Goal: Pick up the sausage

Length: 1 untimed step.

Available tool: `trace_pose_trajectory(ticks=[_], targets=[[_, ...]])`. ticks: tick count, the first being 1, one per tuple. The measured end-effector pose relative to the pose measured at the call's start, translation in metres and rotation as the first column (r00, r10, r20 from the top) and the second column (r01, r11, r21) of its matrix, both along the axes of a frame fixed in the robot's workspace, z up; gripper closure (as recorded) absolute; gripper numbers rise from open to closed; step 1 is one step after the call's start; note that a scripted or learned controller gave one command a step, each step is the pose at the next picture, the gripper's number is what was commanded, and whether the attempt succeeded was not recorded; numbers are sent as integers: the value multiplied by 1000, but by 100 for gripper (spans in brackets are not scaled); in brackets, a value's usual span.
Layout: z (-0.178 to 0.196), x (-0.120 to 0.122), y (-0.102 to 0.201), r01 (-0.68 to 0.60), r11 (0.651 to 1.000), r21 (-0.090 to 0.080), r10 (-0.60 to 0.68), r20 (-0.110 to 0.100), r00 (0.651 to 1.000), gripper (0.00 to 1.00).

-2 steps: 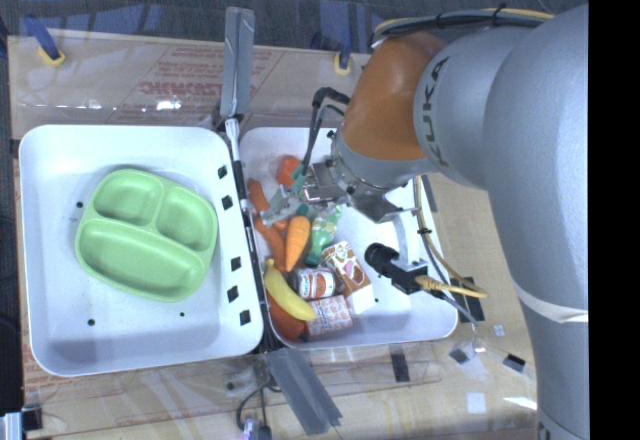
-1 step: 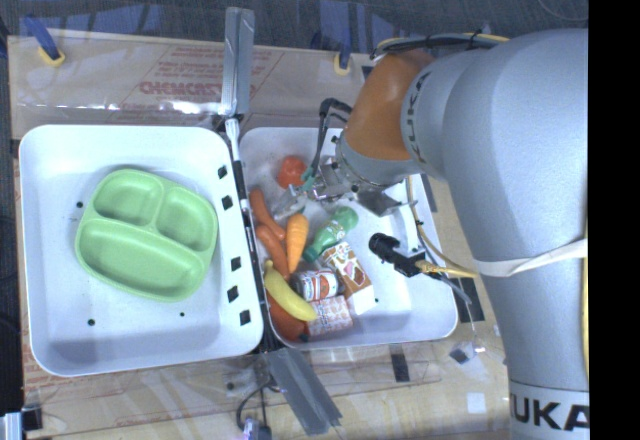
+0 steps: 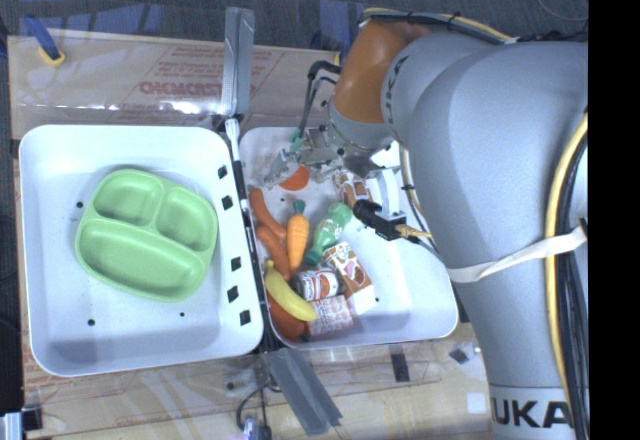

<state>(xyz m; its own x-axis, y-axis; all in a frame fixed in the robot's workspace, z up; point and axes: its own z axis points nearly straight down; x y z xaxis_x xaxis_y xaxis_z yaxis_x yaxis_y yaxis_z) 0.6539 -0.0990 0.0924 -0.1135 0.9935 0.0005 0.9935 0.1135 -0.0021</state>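
The sausage (image 3: 266,222), a reddish-orange link, lies along the left wall of the right bin (image 3: 420,313), just left of a carrot (image 3: 297,234). My gripper (image 3: 291,160) hangs over the far left part of that bin, a little beyond the sausage's far end. A small red-orange thing (image 3: 294,177) sits right under the gripper. The grey arm, with its orange band (image 3: 366,68), covers the bin's right side.
The right bin is crowded: a green bottle (image 3: 329,228), a banana (image 3: 286,297), a can (image 3: 318,283), printed packets (image 3: 346,266) and a red item (image 3: 286,324) at the near wall. The left bin (image 3: 50,328) holds a green compartment plate (image 3: 146,233).
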Motion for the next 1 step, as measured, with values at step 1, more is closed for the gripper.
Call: trace_pose_trajectory(ticks=[1], targets=[[10, 0, 1, -7, 1000, 0, 7, -2, 1000, 100]])
